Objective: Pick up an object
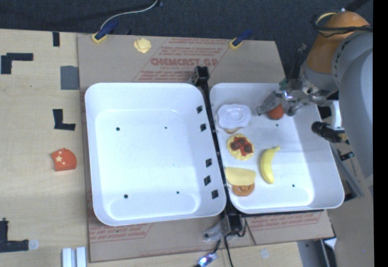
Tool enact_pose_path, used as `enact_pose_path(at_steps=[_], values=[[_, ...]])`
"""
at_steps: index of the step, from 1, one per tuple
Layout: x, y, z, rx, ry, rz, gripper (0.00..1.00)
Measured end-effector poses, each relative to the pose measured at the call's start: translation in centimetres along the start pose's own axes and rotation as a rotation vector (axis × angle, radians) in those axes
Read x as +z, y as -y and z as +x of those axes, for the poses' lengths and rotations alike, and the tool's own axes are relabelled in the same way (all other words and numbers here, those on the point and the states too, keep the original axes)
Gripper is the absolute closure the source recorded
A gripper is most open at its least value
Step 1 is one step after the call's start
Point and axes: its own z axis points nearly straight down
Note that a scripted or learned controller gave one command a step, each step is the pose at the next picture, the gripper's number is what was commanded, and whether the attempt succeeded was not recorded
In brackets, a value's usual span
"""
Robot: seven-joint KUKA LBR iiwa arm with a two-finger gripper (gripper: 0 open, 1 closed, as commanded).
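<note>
Hovering at the right bin's upper right, the tool [280, 106] sits with a small red-orange object [276, 113] between its fingers, seemingly clamped.

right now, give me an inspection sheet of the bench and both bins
surface: cardboard sheet under two white bins, left bin and right bin
job's things: in right bin, white cup, round pizza-like toy, banana, yellow-and-orange toy, small red object
clutter: yellow piece on the cardboard; red piece on the bench at left
grippers: gripper low over right bin's far side, at the red object; hold cannot be told
cables: white cable behind the bench
surroundings: blue clamps on the cardboard's far edge
</note>
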Motion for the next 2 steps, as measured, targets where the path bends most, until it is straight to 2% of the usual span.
enact_pose_path(at_steps=[1,2], values=[[-1.1,0.1,0.1,-0.002,0.003,0.001,1.0],[-1.2,6.9,12.2,-0.005,-0.006,0.01,1.0]])
